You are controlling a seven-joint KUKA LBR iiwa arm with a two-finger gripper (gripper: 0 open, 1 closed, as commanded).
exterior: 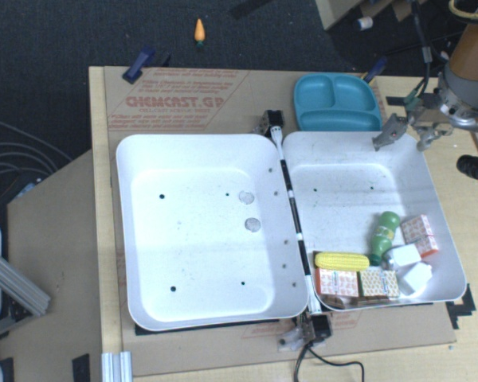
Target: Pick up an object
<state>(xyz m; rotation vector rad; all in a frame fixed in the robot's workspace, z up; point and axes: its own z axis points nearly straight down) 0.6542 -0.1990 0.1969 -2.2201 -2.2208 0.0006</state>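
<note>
Worktop (183,94) of brown board carries two shallow white bins side by side, the left bin (143,213) and the right bin (342,165), joined along a dark hinge strip. Two small round marks sit near the middle of the left bin. All the loose things are bunched in the right bin's near corner: a yellow corn cob (342,261) lies flat, a green bottle (383,235) leans just beside it, patterned small boxes (357,283) sit against the front wall, another patterned box (420,235) lies near the right wall, and white blocks (410,267) rest between them. A blue divided tray (337,102) lies on the worktop behind the right bin. The hand (406,132) hangs over the right bin's far right corner, well apart from the cluster, its two fingers spread and holding nothing.
</note>
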